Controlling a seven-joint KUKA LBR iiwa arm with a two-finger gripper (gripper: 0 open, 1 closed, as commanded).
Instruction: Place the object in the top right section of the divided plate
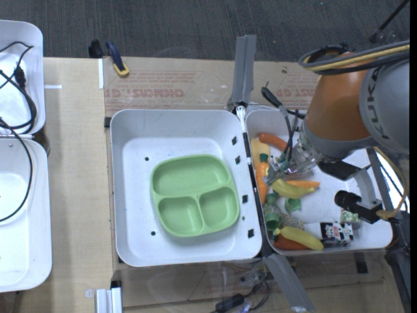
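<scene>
Green divided plate (193, 195) waits unloaded in the left bin (127, 194). Over the right bin's (374, 237) toy food, the tool (287, 166) hangs near a yellow piece (293, 188); grip state unclear. Picking seems underway; next, lift and carry leftward.

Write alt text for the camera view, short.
The KUKA arm's gripper hangs low over the right bin, among a pile of plastic toy food: carrots, bananas, green pieces. In the left bin sits a green divided plate with nothing in its three sections.
</scene>
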